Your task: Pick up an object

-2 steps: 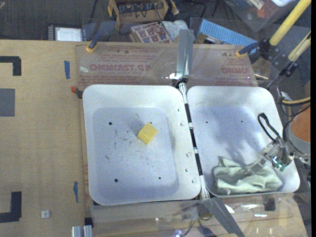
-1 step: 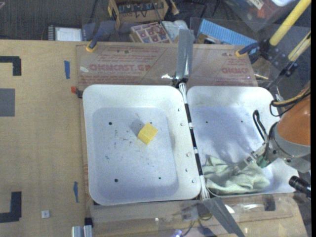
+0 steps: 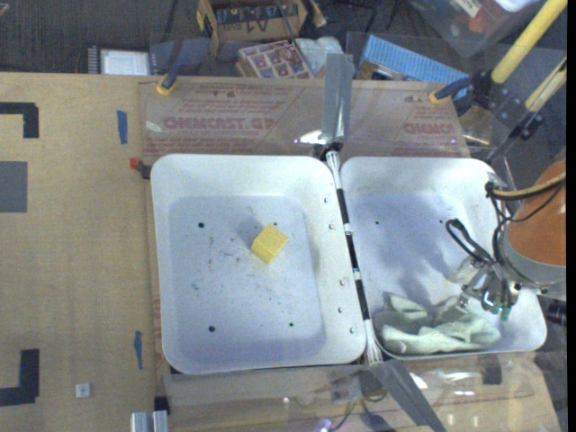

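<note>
A small yellow block [image 3: 269, 243] lies near the middle of the left white bin [image 3: 180, 187]. A crumpled pale green cloth [image 3: 432, 331] lies along the front edge of the right white bin [image 3: 405, 196]. My gripper [image 3: 479, 297] hangs low over the front right part of the right bin, at the cloth's right end. Its tip is close to the cloth or touching it; I cannot tell which. The orange band of the arm [image 3: 543, 228] sits above it at the right edge.
A black cable [image 3: 463, 238] loops from the wrist over the right bin's floor. A dark divider [image 3: 349, 250] runs between the two bins. Boxes and clutter [image 3: 270, 25] stand behind the bins, and bare wooden bench [image 3: 63, 241] lies to the left.
</note>
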You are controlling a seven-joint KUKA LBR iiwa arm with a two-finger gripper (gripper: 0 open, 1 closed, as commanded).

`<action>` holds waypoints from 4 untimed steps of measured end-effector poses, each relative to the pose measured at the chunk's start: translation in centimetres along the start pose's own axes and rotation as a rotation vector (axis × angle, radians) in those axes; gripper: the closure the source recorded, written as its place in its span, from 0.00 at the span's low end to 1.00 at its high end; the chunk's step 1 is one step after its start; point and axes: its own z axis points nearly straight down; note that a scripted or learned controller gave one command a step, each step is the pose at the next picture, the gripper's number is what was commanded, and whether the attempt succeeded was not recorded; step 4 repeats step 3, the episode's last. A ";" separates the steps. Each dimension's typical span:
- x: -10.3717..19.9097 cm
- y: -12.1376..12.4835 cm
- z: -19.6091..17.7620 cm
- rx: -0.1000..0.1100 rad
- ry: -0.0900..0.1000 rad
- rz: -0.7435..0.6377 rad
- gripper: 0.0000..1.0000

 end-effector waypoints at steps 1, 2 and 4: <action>2.2 3.0 0.0 0.004 0.002 0.132 0.00; -0.3 6.2 -2.3 0.004 0.005 0.081 0.00; 4.3 6.8 0.0 0.003 0.001 0.251 0.00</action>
